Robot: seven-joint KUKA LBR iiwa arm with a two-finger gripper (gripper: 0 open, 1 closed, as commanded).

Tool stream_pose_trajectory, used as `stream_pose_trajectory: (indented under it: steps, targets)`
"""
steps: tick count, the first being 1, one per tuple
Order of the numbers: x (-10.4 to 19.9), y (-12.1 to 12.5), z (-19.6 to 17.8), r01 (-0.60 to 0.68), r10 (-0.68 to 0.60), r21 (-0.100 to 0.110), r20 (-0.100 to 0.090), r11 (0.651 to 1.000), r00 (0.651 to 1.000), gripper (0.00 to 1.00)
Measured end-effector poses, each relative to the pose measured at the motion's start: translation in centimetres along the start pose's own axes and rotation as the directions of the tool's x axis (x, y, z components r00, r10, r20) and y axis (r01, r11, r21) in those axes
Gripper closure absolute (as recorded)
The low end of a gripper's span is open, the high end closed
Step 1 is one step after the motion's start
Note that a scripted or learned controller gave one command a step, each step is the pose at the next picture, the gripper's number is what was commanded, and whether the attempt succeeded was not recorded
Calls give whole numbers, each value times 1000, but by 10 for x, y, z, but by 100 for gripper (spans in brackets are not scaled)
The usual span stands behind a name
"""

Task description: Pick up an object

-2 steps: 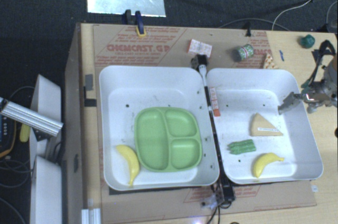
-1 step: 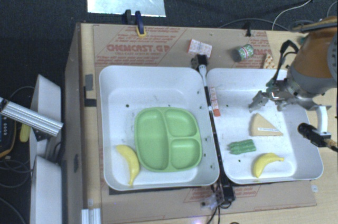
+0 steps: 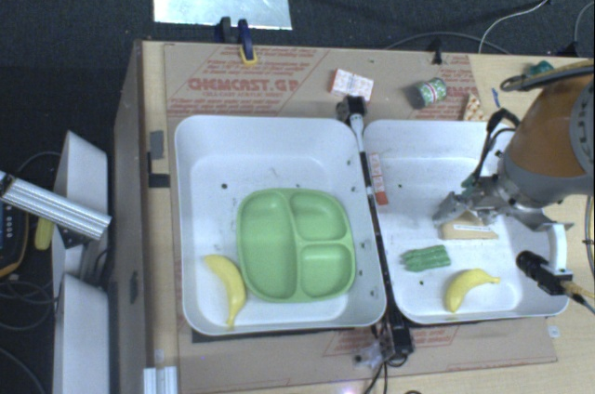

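Starting at the left bin [image 3: 200, 197]: a green divided plate [image 3: 296, 243] is sitting in the middle, with a yellow banana [image 3: 228, 288] lying at the plate's seven o'clock, just beside its rim. Nothing is happening on that side.

Crossing the divider into the right bin [image 3: 418, 151], the action is here. A green ridged piece [image 3: 426, 258] is resting at about six o'clock in the bin, a second banana [image 3: 468, 286] at five o'clock just beyond it, and a pale tan wedge [image 3: 468, 230] near the centre-right. The arm is reaching in from three o'clock, and its pincer [image 3: 462, 208] is hanging right over that wedge, at or touching its top edge. Whether the pincer is spread or closed, I cannot tell; dark hardware is blurring together there, and nothing is visibly clamped.

My read: this is the approach-and-grasp step, with the wedge as the likely target. The next move is calling for a firm close around the wedge, then a straight lift off the worktop.
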State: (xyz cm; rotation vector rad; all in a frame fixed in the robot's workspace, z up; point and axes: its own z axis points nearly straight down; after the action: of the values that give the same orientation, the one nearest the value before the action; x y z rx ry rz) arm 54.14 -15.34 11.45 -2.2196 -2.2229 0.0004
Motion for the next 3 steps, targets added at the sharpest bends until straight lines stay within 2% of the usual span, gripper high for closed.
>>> stream_pose_trajectory:
  steps: [1, 2, 3]
  targets:
    - [-30, 8, 30, -1, 1, -1, 1, 1000, 1000, 0]
    - [-29, 9, 20, 1, -1, -4, 1, 1000, 1000, 100]
    - [-28, -14, -54, -1, 1, -4, 2, 1000, 1000, 100]
